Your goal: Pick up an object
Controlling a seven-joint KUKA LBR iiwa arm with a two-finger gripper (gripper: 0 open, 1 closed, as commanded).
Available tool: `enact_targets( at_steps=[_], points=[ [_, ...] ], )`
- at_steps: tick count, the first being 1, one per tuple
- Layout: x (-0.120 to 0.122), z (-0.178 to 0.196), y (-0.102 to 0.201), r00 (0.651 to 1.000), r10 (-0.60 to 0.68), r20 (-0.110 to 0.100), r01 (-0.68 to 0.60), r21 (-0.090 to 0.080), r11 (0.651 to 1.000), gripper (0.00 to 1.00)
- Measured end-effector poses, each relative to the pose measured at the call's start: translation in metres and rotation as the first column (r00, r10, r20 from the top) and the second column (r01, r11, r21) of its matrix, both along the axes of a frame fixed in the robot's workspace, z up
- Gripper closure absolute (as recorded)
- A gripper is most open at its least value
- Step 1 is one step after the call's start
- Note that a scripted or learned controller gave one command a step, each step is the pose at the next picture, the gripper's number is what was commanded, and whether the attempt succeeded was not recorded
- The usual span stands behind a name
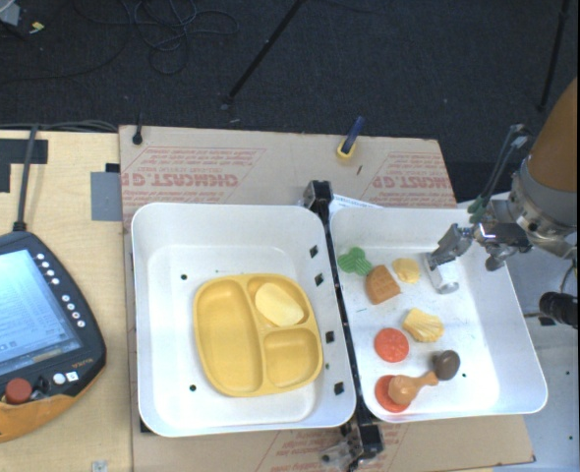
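My gripper (441, 269) hangs over the upper right part of the right bin (511, 347), open, with nothing between its fingers. Just left of it lie a small yellow piece (406, 269), a brown bread-like block (382, 284) and a green item (354, 260). Further toward the front are a yellow wedge (424, 324), a red round (391, 344), a dark brown ball (446, 364) and an orange drumstick shape (404, 388). In the left bin (162, 264) a yellow divided tray (233, 342) holds a pale yellow oval (279, 305).
A black divider (331, 293) runs between the two bins. A teach pendant (25, 323) lies on the bench at the left. A yellow and blue clamp (349, 144) sits on the cardboard behind the bins. The arm's orange band (565, 136) stands at the right edge.
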State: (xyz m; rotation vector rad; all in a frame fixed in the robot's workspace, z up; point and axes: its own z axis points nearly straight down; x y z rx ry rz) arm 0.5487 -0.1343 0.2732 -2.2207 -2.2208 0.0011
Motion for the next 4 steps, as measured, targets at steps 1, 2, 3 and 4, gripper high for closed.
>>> enact_targets(
  at_steps=[1,2,3,4],
  points=[
    [-0.025,-0.054,0.078,1.000,0.005,-0.008,-0.005,0.004,1.000,0.00],
    [-0.043,-0.179,0.039,1.000,-0.004,-0.014,0.004,0.001,1.000,0.00],
    [-0.041,-0.162,0.037,1.000,-0.012,-0.005,0.012,0.002,1.000,1.00],
    [-0.044,-0.081,0.087,1.000,0.004,0.005,-0.004,0.002,1.000,1.00]
  ],
)
